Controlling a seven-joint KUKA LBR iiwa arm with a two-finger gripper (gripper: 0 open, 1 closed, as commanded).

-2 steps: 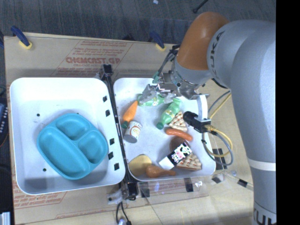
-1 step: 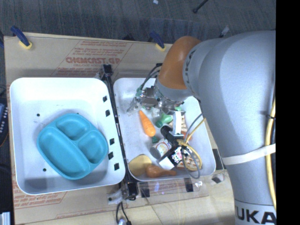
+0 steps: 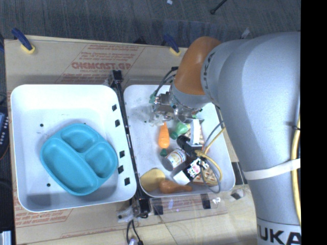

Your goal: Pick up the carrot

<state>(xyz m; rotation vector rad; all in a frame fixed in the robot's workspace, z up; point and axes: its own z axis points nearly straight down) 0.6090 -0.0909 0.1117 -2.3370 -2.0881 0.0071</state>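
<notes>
While the grey arm [image 3: 255,111] reaches in from the right of the frame and bends down over the right bin [image 3: 134,137], its gripper [image 3: 171,108] sits low in the upper middle of that bin, and whether the jaws are released or clenched cannot be told, since the wrist and its orange band [image 3: 194,68] cover them from above. The carrot [image 3: 163,136] lies in the middle of the same bin, just below the gripper and slightly toward the left of the frame; nothing shows it between the jaws. Its long axis runs nearly up and down the frame, thick end toward the gripper and narrow tip pointing to the lower edge, so the coming move looks to me like a short shift down the frame followed by a descent, with the jaws closing across the carrot's width. Clutter crowds it: a green item [image 3: 180,130] touches or nearly touches its right side, and a small jar [image 3: 175,158] lies just below its tip. Farther down are a yellowish rounded piece [image 3: 152,177] and an orange, elongated thing [image 3: 173,188] that could be mistaken for the target. The left bin [image 3: 25,101] holds a blue divided plate [image 3: 78,158]. The gripper's lower parts blur into cables and the green item, so its exact outline is hard to make out.
</notes>
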